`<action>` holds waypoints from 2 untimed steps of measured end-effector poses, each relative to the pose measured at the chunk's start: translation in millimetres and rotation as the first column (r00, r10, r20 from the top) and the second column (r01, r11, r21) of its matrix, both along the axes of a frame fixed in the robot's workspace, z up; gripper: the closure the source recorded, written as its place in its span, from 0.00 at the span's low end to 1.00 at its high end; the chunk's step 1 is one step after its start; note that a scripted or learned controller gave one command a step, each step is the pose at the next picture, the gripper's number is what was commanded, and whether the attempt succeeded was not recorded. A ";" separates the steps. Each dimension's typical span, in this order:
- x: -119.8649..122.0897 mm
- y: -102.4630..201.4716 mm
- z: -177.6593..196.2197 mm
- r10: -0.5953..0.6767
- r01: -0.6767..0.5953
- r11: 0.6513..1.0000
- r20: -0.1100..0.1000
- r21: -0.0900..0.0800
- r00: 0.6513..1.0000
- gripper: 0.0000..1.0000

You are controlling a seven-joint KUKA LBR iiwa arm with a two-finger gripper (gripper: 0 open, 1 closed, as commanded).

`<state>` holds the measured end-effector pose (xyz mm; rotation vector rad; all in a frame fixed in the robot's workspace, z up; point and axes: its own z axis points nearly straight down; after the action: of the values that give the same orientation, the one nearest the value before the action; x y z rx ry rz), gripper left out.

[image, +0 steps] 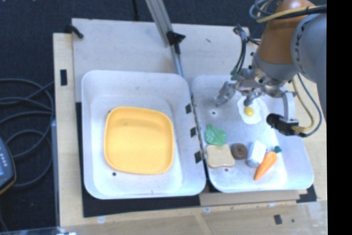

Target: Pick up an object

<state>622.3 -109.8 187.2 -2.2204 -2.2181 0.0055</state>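
The arm reaches in from three o'clock over the right bin [297,176]. Its gripper [237,94] hangs low at that bin's twelve o'clock side, with the two fingers [224,93] spread apart and nothing between them. A fried egg toy [249,112] lies just under it. Along the six o'clock side sit a green leaf [215,135], a slice of toast [220,156], a brown round thing [238,151] and a carrot [265,165]. The left bin [93,118] holds a yellow plate [139,140].

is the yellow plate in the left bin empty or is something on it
Empty. The yellow plate lies flat in the left bin with its whole surface bare; the toy foods, such as the carrot, are in the right bin.
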 end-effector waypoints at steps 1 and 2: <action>6.4 3.0 -58.1 0.000 0.000 1.000 0.000 0.000 1.000 0.00; 5.9 2.2 -87.8 0.000 0.000 1.000 0.003 -0.001 1.000 0.00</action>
<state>628.2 -107.6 99.4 -2.2222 -2.2200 0.0031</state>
